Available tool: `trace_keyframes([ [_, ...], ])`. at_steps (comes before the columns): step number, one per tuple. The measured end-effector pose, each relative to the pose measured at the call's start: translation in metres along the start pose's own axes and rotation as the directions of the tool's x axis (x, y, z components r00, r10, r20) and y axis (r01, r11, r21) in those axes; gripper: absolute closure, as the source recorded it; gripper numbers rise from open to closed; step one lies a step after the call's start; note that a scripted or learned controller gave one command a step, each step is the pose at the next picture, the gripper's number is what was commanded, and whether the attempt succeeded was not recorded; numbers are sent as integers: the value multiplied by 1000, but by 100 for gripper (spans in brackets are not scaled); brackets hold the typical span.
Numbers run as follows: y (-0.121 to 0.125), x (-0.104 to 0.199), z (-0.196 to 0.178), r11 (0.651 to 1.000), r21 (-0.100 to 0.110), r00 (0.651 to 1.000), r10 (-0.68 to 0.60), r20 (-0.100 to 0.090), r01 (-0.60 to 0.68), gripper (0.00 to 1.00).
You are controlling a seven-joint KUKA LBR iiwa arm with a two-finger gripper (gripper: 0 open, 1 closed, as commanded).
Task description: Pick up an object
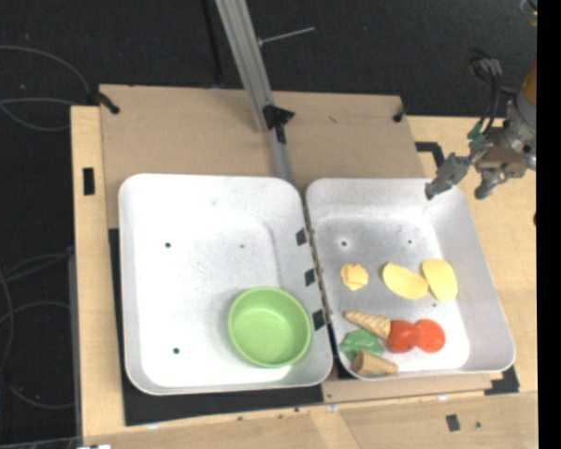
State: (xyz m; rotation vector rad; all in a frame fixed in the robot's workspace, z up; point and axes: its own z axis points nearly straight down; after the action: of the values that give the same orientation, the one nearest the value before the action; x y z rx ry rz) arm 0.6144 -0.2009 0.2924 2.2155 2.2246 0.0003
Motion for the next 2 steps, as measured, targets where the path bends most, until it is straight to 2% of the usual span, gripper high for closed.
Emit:
trace_keyframes([
  [1,0,0,0,1000,0,1000,0,1,0,0],
  [2,-1,8,52,1000,6,1000,1,1,-1,0],
])
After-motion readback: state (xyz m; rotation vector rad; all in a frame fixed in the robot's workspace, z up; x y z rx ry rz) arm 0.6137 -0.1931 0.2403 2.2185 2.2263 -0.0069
